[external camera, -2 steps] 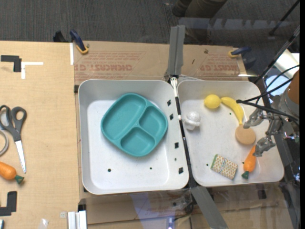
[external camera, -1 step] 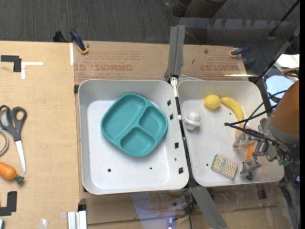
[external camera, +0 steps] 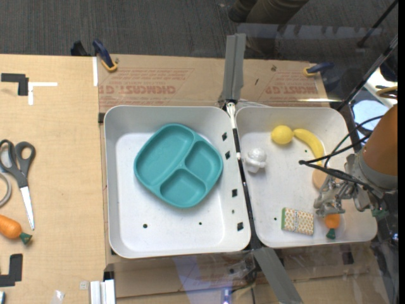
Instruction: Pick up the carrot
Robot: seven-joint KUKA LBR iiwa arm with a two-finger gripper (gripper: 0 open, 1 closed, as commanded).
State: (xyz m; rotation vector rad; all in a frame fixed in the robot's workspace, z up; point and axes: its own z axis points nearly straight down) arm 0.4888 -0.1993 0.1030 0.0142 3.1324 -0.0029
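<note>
Low in the right bin (external camera: 266,236), the carrot (external camera: 331,221) lies at the lower right of the frame, with the gripper (external camera: 330,201) directly over it; whether it pinches the carrot cannot be told. A cracker (external camera: 297,221) sits just left. Higher up lie a banana (external camera: 310,142) and lemon (external camera: 282,135).

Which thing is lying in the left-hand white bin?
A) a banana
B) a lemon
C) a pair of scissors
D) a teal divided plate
D: the teal divided plate lies in the left bin, while the banana and the lemon are in the right bin, and the scissors lie out on the bench beyond the bins.
</note>
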